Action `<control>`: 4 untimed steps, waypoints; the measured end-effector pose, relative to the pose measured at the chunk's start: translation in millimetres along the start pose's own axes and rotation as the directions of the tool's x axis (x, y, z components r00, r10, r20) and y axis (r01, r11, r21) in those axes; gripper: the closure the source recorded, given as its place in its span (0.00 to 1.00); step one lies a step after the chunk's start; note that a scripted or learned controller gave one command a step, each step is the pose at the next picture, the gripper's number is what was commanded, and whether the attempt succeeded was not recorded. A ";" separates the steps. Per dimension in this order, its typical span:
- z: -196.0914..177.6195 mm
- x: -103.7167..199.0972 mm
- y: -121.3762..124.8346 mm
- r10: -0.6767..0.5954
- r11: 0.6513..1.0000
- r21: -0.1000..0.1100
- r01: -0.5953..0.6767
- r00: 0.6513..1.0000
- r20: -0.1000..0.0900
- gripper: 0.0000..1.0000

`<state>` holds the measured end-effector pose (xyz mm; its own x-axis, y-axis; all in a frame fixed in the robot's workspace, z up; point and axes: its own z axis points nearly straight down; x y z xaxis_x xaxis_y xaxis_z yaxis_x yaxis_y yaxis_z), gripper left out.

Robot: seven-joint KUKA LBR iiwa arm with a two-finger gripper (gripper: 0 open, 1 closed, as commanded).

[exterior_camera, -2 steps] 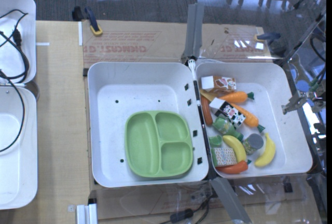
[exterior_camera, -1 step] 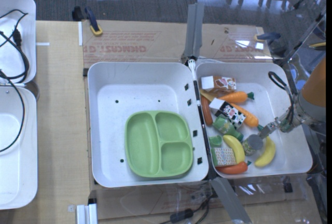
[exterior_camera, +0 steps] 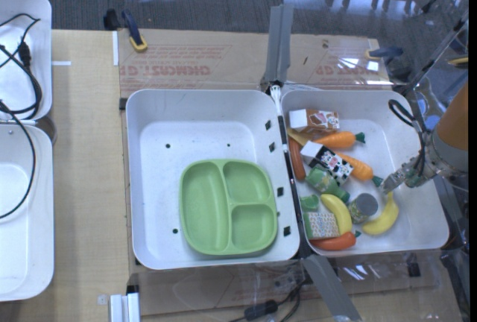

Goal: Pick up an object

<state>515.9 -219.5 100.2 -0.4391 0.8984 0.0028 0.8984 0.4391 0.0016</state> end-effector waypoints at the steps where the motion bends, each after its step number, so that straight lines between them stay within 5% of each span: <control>1: 0.0 -0.1 -0.2 0.000 1.000 0.000 0.000 1.000 0.000 0.00; 2: -74.6 -30.0 57.3 -0.052 0.999 0.000 0.052 0.999 0.005 0.00; 3: 8.1 -30.2 57.0 -0.158 0.987 0.001 0.158 0.987 0.004 0.00; 4: -90.2 -44.0 130.3 -0.145 0.989 -0.001 0.145 0.989 0.007 0.00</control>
<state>652.3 -202.2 190.5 -0.5646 0.8254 -0.0044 0.8254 0.5646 0.0026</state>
